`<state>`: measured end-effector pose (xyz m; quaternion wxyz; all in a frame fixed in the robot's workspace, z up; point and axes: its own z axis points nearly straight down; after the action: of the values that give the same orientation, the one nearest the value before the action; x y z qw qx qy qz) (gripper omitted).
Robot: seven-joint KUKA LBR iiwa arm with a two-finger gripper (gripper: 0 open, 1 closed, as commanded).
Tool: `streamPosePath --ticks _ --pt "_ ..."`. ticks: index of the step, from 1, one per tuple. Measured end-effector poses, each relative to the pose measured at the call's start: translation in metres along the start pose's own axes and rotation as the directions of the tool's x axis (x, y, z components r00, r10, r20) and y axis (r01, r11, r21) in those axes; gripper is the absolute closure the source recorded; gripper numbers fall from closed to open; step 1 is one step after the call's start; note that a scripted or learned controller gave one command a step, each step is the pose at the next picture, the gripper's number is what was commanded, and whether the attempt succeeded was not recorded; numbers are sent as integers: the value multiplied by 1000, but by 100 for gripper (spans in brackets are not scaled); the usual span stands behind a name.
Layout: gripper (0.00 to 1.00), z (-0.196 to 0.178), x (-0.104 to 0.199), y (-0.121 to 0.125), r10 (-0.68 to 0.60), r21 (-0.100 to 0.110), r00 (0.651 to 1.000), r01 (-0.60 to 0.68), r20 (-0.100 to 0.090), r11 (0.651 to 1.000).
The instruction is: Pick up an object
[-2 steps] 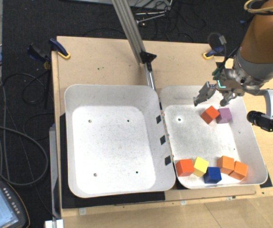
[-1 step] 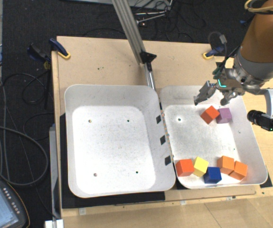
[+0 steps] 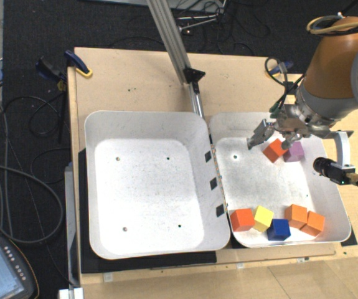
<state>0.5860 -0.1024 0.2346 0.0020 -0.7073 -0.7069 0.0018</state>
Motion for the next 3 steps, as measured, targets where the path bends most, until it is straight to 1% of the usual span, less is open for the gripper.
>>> streamPosePath --ticks 1,2,3 --pt "0 63 0 5 0 1 1000 0 0 1000" --pt "0 127 -2 4 1 3 1000 -1 -1 1000" --pt "100 113 -3 6 0 -7 1000 0 1 1000"
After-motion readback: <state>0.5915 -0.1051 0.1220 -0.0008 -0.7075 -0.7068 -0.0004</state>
